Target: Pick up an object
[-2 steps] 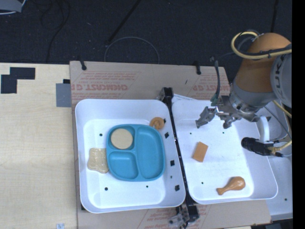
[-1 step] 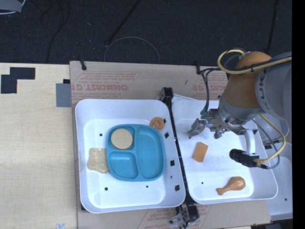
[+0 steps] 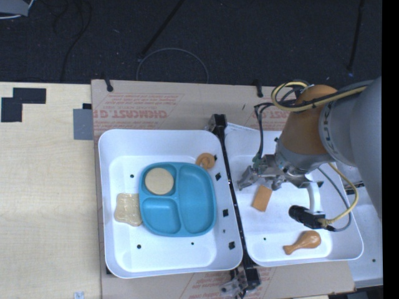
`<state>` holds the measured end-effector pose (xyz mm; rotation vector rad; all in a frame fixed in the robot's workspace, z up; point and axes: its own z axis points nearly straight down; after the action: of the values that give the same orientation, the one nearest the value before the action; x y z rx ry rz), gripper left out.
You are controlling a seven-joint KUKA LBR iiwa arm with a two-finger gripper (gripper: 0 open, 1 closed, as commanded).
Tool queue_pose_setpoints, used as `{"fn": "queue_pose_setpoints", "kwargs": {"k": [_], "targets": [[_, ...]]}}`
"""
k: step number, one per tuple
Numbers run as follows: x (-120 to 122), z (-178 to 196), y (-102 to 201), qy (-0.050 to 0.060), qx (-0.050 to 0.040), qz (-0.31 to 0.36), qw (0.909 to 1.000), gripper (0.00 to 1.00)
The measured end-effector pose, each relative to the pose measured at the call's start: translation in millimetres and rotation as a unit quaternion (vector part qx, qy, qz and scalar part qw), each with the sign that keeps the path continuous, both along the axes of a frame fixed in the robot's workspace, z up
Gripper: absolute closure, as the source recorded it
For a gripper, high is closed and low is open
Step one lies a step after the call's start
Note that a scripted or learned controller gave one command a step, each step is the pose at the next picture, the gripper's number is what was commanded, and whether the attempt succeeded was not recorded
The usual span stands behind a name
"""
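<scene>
The end effector (image 3: pixel 260 178) hangs low in the right bin (image 3: pixel 349 254), directly above an orange block (image 3: pixel 262 199). I can't tell from here how it is set, and nothing looks gripped. That block is probably the target, so a straight drop centred on it should serve. A drumstick-shaped toy (image 3: pixel 303 243) lies near the front corner, out of the way. The left bin (image 3: pixel 112 167) holds a blue divided tray (image 3: pixel 179 199).

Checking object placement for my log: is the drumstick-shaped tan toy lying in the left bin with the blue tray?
No, the drumstick-shaped tan toy lies in the right white bin, while the blue divided tray sits in the left white bin.
</scene>
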<state>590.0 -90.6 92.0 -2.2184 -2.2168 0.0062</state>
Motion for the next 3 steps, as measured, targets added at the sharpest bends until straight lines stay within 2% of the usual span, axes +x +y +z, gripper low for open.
{"fn": "queue_pose_setpoints", "kwargs": {"k": [1, 2, 3], "targets": [[0, 12, -1, 0.0, 0.0002, -0.003, 1.0, 1.0], [-6, 56, -1, -0.003, -0.0004, -0.004, 1.0, 1.0], [-1, 101, 4, -0.004, -0.0005, 0.001, 1.0, 1.0]]}}
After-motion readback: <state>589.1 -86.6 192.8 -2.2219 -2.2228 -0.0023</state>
